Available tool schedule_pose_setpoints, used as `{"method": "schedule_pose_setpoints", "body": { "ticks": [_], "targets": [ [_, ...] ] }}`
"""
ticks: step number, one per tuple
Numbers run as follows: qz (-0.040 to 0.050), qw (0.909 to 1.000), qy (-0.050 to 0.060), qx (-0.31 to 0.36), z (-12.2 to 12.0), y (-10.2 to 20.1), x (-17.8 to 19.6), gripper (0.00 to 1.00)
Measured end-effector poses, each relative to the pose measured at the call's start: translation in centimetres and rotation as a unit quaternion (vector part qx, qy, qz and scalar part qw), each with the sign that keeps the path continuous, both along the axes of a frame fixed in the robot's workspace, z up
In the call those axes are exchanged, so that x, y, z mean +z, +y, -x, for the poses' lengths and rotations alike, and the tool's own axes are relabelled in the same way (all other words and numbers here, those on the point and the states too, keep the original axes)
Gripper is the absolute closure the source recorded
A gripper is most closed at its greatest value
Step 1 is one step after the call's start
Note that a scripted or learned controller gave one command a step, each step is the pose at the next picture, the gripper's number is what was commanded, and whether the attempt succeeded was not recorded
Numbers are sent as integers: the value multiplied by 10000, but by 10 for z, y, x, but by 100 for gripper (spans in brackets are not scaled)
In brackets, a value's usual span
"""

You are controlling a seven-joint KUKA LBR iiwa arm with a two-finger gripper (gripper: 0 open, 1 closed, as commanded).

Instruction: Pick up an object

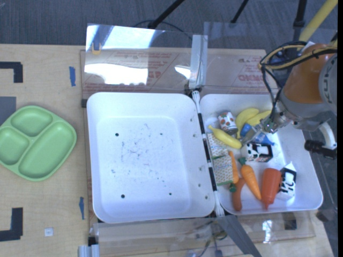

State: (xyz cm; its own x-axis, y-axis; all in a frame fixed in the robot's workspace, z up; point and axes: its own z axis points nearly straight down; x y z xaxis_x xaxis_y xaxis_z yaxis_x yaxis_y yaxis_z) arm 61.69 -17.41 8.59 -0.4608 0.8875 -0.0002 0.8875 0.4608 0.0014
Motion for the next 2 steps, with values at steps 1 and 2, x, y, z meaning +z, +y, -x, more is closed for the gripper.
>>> {"method": "schedule_pose_setpoints", "body": {
  "ticks": [1,2],
  "targets": [
    [17,9833,-29,1821,-12,-17,0,0],
    [26,9835,-60,1808,-13,-17,12,100]
  ]
}}
